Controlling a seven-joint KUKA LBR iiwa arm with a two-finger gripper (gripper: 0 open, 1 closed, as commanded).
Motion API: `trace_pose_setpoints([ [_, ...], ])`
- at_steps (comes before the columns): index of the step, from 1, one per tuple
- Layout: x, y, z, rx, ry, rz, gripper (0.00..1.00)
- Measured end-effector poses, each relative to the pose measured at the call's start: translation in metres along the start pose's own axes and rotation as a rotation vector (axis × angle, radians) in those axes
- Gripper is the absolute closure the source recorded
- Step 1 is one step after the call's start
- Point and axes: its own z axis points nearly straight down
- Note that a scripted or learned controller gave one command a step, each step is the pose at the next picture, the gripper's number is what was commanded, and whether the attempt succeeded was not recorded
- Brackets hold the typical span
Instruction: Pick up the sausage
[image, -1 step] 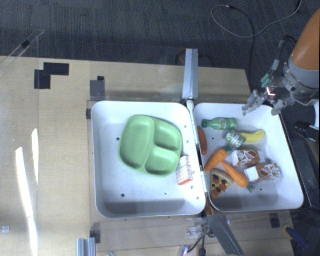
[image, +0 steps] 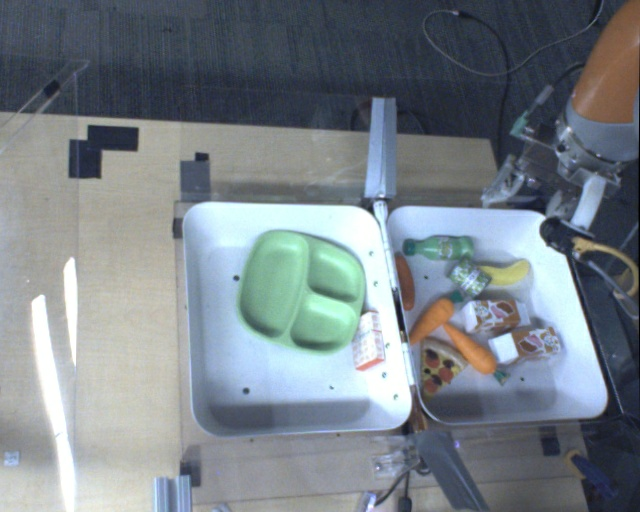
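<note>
- The gripper (image: 585, 205) hangs at the upper right corner of the right bin (image: 590, 390), well apart from the food; whether its fingers are parted or together I cannot tell.
- The sausage (image: 404, 281) lies lengthwise against the right bin's left wall, just beside the divider.
- It looks like a light, smooth, stiff plastic toy, likely to roll or slip; a pinch across its narrow middle seems best, though the wall crowds one side.
- Near it: a green bottle (image: 439, 246), a banana (image: 510, 271), two glossy carrots (image: 452, 330), a pizza slice (image: 438, 366).
- The left bin (image: 215, 405) holds a matte green divided plate (image: 301, 290).
</note>
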Motion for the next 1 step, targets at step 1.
trace_pose_setpoints([
  [1,0.0164,-0.0096,0.1567,-0.011,0.003,-0.113,0.00],
])
